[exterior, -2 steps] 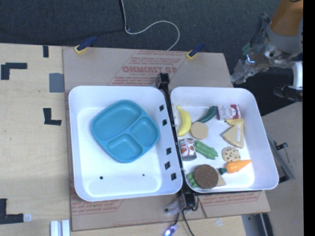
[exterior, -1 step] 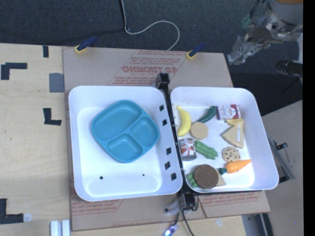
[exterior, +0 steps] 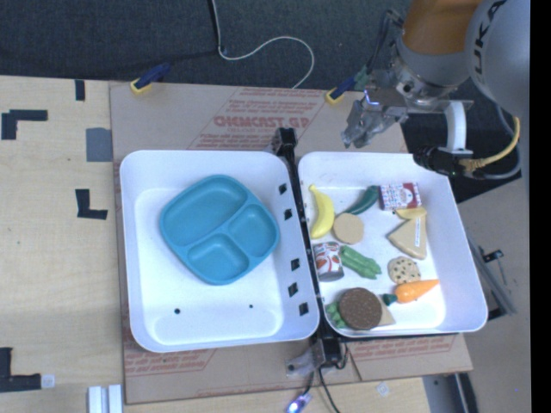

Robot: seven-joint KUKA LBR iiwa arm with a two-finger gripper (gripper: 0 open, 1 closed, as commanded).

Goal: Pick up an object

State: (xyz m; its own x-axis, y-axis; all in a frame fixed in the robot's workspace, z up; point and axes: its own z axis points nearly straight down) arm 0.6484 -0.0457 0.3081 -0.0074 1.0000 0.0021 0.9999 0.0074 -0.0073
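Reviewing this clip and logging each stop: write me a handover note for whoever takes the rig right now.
Gripper: above the bench just beyond the right bin's far rim, nothing between its fingers that I can see; open or shut is unclear.
Right bin holds the toy food: banana, soda can, carrot, burger, cookie, cheese wedge, and more.
Left bin: blue divided plate.
Done: nothing picked.
Left: descend into the right bin, grasp one item, lift.
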